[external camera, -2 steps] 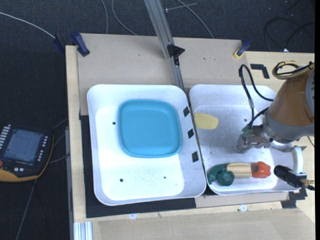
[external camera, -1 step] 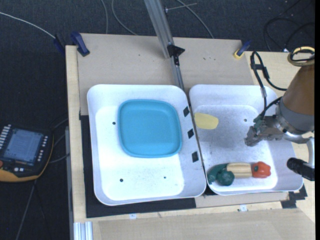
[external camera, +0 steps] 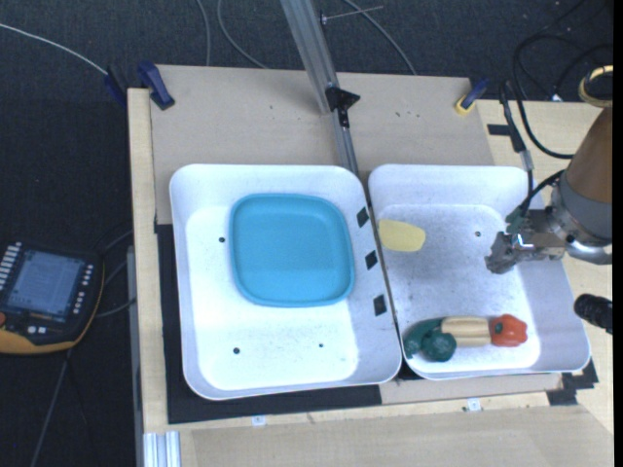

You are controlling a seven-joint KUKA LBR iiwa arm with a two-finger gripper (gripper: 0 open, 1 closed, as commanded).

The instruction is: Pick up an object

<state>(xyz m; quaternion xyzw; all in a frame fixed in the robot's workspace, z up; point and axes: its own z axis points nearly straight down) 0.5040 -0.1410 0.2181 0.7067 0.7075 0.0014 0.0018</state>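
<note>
gripper point(external camera: 504, 253) of the grey arm hovers over the right white bin point(external camera: 443, 185); whether it is wide or narrow, i cannot tell. nearest target, the tan wooden peg with red and green ends point(external camera: 467, 333), lies below it in the view, long axis left-to-right along the bin's near wall.

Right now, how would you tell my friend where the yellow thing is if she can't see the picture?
Find the two white bins side by side and take the right bin, where the gripper hovers. Near its left wall, toward the far end, lies the small pale yellow thing by itself. The other items, a green one, a tan one and a red one, sit in a row at the near edge.
</note>
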